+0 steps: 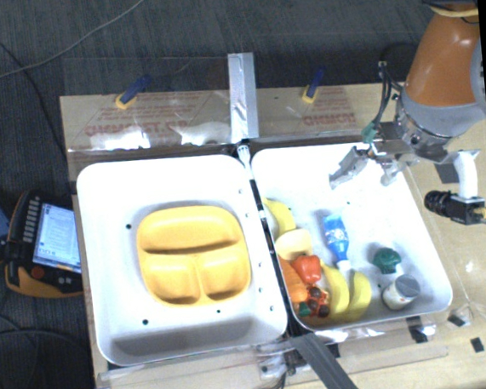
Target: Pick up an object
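Observation:
My gripper [367, 169] hangs open over the back right part of the right bin [309, 170], with nothing between its fingers. Below it in the bin lie a blue and white bottle [336, 238], a yellow banana [348, 290], a red and orange toy [307, 279], a pale yellow piece [292, 243], a small green-capped thing [387, 260] and a grey-capped one [401, 290]. All of them sit toward the bin's front, apart from the gripper.
The left bin [106, 194] holds a yellow divided tray [193, 254]. A metal divider [241, 87] rises at the back between the bins. A handheld pendant [39, 247] lies left of the bench. The arm's orange band [443, 50] is at the upper right.

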Controlling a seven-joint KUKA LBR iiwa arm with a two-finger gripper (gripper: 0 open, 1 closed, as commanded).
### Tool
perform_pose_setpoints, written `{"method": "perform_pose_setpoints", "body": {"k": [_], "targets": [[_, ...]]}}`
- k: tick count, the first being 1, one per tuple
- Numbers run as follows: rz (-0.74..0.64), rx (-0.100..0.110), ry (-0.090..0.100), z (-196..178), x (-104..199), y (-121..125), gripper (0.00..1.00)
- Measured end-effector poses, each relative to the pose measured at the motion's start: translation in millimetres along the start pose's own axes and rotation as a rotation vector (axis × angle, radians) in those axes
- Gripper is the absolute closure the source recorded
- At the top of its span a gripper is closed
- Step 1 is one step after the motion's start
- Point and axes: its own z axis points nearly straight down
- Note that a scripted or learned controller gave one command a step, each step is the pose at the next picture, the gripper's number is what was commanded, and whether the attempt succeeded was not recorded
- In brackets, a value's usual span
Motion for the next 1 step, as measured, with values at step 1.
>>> {"method": "perform_pose_setpoints", "body": {"k": [1], "targets": [[-0.313,-0.013,-0.005,170.5,1.3,5.6,0.0]]}}
